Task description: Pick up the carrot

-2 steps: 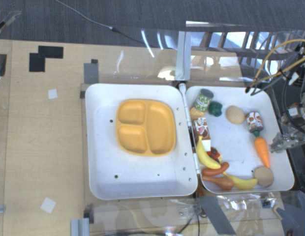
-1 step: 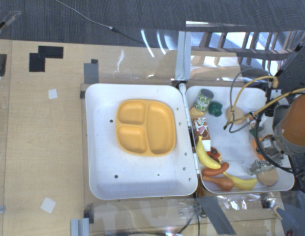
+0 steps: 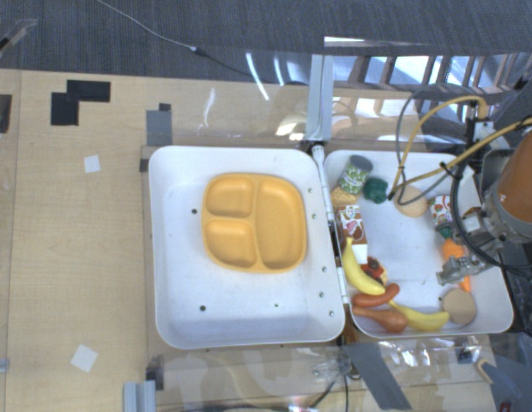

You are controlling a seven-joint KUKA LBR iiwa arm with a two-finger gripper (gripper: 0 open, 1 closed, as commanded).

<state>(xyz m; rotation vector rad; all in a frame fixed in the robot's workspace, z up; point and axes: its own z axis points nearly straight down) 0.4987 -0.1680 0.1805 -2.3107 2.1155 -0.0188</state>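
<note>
Carrot sits just above gripper in right bin

Carrot [image 3: 454,249] shows as a small orange patch near the right wall of the right bin [image 3: 412,239], partly hidden by cables and the arm, so its long axis is hard to read. Gripper [image 3: 459,271] is low in the same bin, just below the carrot in view, close to touching. Cannot tell how far the jaws are open; nothing visibly held. Judgement: a short shift up-view is what the pick needs.

Right bin also holds bananas [image 3: 365,275], sausages [image 3: 376,298], a green can [image 3: 353,178], a tan round item [image 3: 459,307] and other toy food. Left bin [image 3: 180,307] holds a yellow divided plate [image 3: 253,221].
</note>
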